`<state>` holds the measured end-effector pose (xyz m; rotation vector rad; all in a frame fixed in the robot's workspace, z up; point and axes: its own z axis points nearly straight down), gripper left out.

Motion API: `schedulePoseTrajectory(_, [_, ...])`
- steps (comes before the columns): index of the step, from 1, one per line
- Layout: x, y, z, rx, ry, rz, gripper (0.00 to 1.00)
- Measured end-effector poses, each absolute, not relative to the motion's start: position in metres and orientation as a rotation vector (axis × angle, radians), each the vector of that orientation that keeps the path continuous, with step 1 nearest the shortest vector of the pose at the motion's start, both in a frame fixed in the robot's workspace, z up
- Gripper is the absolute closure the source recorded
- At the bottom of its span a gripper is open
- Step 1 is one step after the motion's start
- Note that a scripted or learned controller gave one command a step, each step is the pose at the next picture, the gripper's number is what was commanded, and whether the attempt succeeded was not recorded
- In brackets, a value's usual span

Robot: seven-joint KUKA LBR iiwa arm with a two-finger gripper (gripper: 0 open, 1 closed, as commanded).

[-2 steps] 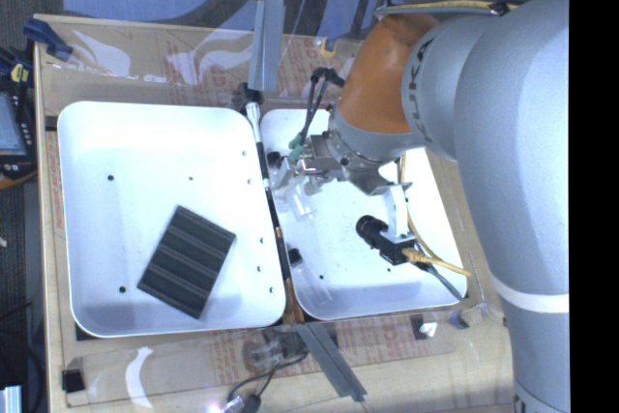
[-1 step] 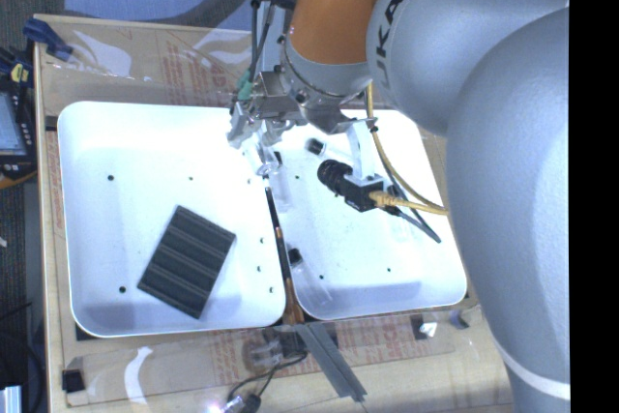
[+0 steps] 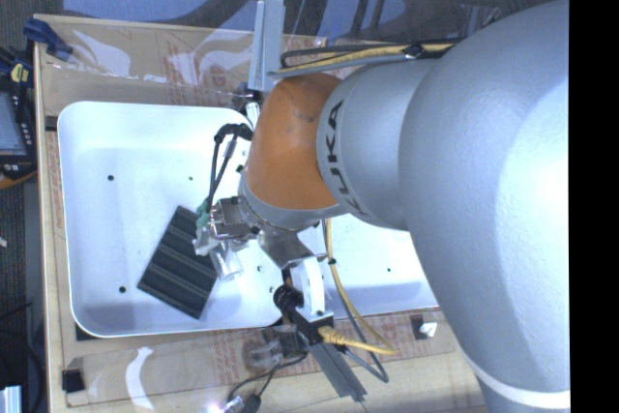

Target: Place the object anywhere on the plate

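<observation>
A black ribbed rectangular slab (image 3: 180, 263) lies tilted on the floor of the left white bin (image 3: 106, 160), near its front wall. My gripper (image 3: 219, 247) hangs low at the slab's upper right edge, right next to it or touching it. The grey arm with its orange band (image 3: 290, 145) reaches in from the right and hides the area behind the gripper. I see no object between the gripper and the slab.
The arm's bulk covers most of the right bin (image 3: 387, 271). A metal post (image 3: 267, 39) stands behind the bins. Cables and a yellow hose (image 3: 353, 339) hang near the front edge of the bench.
</observation>
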<state>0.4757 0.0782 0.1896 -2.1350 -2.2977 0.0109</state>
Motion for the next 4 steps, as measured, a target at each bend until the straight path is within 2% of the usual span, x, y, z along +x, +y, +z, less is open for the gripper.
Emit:
schedulePoseTrajectory(1, [0.478,0.112,0.094,-2.419,-2.007,-0.003,1.00])
schedulePoseTrajectory(3, [0.494,0.107,0.097,-0.821,-3.044,-0.008,1.00])
schedulePoseTrajectory(4, [0.481,0.133,0.097,-1.063,-2.966,-0.005,1.00])
